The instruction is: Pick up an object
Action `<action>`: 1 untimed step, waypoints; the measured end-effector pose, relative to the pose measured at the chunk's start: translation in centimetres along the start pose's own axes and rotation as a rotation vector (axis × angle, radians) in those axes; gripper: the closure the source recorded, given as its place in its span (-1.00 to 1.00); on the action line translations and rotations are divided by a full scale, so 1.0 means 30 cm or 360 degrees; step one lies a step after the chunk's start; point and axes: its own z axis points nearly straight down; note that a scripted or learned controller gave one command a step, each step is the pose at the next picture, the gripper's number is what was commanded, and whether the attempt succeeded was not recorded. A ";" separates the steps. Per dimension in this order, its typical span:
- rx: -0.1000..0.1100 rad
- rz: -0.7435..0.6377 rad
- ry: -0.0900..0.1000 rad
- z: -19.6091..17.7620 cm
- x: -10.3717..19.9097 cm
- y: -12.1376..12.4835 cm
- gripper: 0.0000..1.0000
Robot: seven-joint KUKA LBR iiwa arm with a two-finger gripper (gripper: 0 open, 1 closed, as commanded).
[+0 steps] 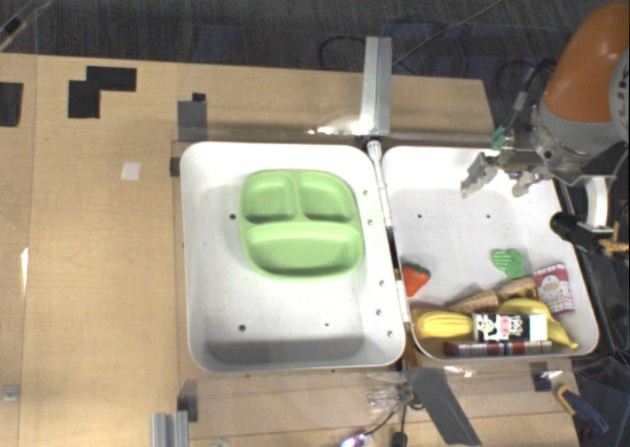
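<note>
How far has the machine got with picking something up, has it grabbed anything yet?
Nothing looks picked up yet. The gripper hangs over the upper part of the right bin with nothing between its fingers. The banana, the orange piece, the small green item and the red-and-white carton all lie along the bin's lower edge. Left to do: move there, descend, close and lift.

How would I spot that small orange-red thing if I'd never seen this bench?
Find the right white bin, the one without the green divided plate. Look at its left wall, near the front. The orange-red toy lies there alone, just above the yellow banana, and is the only orange-red piece among them.
</note>
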 end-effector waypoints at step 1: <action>0.0002 0.0021 -0.0001 0.307 -0.242 -0.113 -1.00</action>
